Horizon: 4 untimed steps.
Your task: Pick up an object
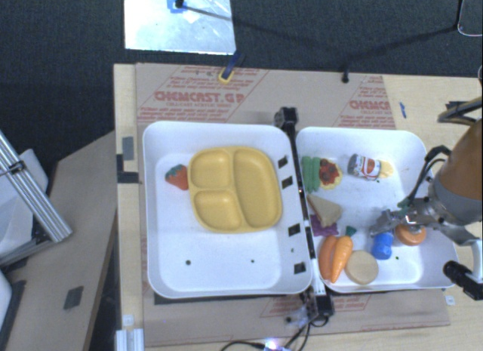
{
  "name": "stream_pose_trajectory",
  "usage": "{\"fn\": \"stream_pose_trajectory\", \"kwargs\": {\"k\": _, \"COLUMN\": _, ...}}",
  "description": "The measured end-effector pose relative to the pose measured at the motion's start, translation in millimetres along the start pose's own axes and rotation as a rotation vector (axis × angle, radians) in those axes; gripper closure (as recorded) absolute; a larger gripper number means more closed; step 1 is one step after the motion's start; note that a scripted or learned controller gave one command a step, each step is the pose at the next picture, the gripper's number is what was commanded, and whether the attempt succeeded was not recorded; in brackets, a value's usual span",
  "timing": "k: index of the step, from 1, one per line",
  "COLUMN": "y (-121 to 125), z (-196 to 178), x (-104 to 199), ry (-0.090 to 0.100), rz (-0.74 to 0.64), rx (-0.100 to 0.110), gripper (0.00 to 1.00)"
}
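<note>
The right bin (407, 144) holds several toy foods: a green and red piece (320, 172), a small white and red can (367, 166), a tan wedge (324, 209), an orange carrot (335, 256), a beige disc (361, 268), a blue piece (383, 246) and an orange piece (412, 235). My gripper (394, 223) hangs low over the right side of this bin. It sits just above the blue piece and beside the orange piece, which it partly covers. The view shows nothing held in it.
The left bin (226, 266) carries a yellow divided plate (230, 189) and a small red strawberry toy (177, 177). A black hinge strip (296, 191) runs between the bins. My arm (462, 180) comes in over the right bin's right wall.
</note>
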<state>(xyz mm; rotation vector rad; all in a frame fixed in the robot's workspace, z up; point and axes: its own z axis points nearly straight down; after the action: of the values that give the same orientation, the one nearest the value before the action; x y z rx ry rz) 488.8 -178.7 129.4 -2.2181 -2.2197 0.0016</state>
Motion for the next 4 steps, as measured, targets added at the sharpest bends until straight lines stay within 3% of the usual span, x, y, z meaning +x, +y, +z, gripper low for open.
{"fn": "stream_pose_trajectory", "kwargs": {"k": 1, "y": 3.0, "z": 40.1, "x": -1.0, "ry": -0.003, "rz": 0.001, "rx": -0.010, "gripper": 0.00}}
{"fn": "stream_pose_trajectory", "kwargs": {"k": 2, "y": 5.4, "z": 26.6, "x": -4.3, "ry": -0.012, "rz": 0.002, "rx": -0.022, "gripper": 1.00}}
{"fn": "stream_pose_trajectory", "kwargs": {"k": 3, "y": -1.3, "z": -20.1, "x": -4.5, "ry": -0.003, "rz": -0.002, "rx": -0.008, "gripper": 1.00}}
{"fn": "stream_pose_trajectory", "kwargs": {"k": 4, "y": -1.3, "z": -70.7, "x": -15.1, "ry": -0.005, "rz": -0.002, "rx": -0.011, "gripper": 1.00}}
